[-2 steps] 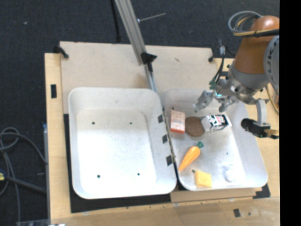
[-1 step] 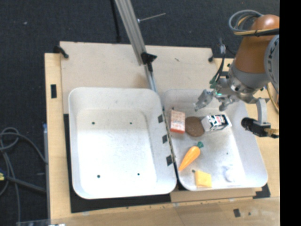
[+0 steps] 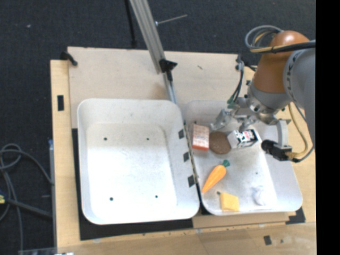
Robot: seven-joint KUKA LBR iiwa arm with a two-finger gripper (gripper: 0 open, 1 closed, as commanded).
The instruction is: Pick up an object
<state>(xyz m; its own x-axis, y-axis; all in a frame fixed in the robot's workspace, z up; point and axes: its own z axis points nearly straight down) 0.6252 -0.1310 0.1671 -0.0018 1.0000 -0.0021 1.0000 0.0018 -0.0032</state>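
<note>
My gripper (image 3: 231, 127) hangs over the back of the right bin (image 3: 284, 187), open, its two grey fingers spread apart with nothing between them. Just below its left finger lies a brown round object (image 3: 219, 142). A small black-and-white object (image 3: 246, 137) sits right at the tip of the right finger; I cannot tell whether they touch. A small orange-and-white box (image 3: 200, 136) lies against the bin's left wall. An orange carrot with a green top (image 3: 213, 177) lies in the middle of the bin, and a yellow wedge (image 3: 229, 201) sits near the front edge.
The left bin (image 3: 133, 158) stands beside the right one. A slanted metal pole (image 3: 151, 33) rises from behind the bins. A faint whitish object (image 3: 258, 196) lies at the right bin's front right. The arm's cable (image 3: 280, 151) hangs over the right rim.
</note>
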